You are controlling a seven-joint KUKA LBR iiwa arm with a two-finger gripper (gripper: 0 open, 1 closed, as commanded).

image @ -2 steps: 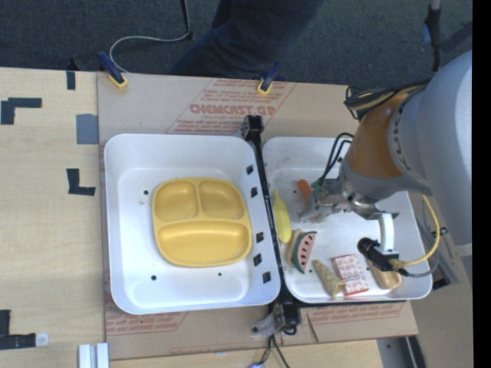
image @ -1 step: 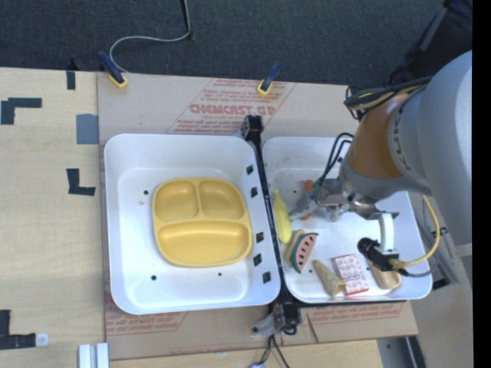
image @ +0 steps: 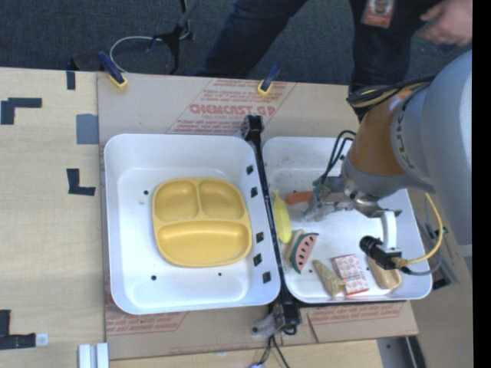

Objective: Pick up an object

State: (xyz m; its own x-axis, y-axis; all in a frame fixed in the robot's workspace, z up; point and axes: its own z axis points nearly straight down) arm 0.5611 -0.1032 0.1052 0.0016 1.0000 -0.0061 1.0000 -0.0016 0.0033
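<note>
My gripper [image: 316,205] hangs low in the right bin [image: 399,290], near that bin's middle left. Just to its left lies an orange carrot-like piece [image: 298,198]. A yellow banana [image: 281,218] lies along the bin's left wall. A watermelon slice [image: 303,251] sits in front of the gripper. Further front lie a tan bread-like piece [image: 328,278], a red and white packet [image: 349,273] and a brown piece [image: 383,273]. Nothing shows between the fingers, which are hard to make out.
The left bin [image: 123,205] holds a yellow divided plate [image: 202,222]. A black divider with clips [image: 261,205] runs between the bins. A person stands behind the bench at the back right. A black cable and plug [image: 376,248] hang from the wrist over the right bin.
</note>
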